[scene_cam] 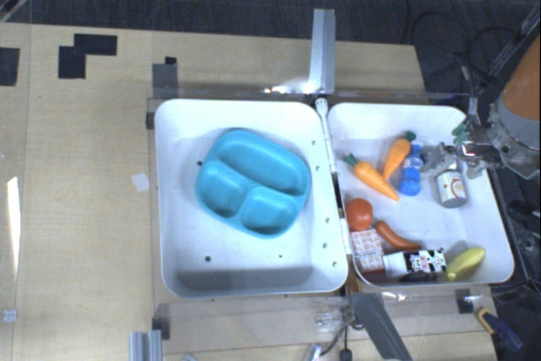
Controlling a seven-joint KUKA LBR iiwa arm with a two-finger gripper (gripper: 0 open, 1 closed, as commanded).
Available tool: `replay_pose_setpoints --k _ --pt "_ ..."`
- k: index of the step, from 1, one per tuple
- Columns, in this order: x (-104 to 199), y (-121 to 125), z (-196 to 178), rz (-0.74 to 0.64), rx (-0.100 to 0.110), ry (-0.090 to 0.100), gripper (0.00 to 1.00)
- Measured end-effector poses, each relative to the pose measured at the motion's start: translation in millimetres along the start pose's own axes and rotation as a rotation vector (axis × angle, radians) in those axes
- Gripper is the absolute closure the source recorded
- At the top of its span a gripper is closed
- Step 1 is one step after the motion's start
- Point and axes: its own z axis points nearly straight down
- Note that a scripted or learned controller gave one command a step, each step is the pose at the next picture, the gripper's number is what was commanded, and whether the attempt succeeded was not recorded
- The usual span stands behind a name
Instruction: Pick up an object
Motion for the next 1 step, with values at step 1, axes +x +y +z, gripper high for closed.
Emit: replay_pose_setpoints --k 1 --pt "20.2 51.7 133.6 -0.001 -0.009 -0.002 0.00"
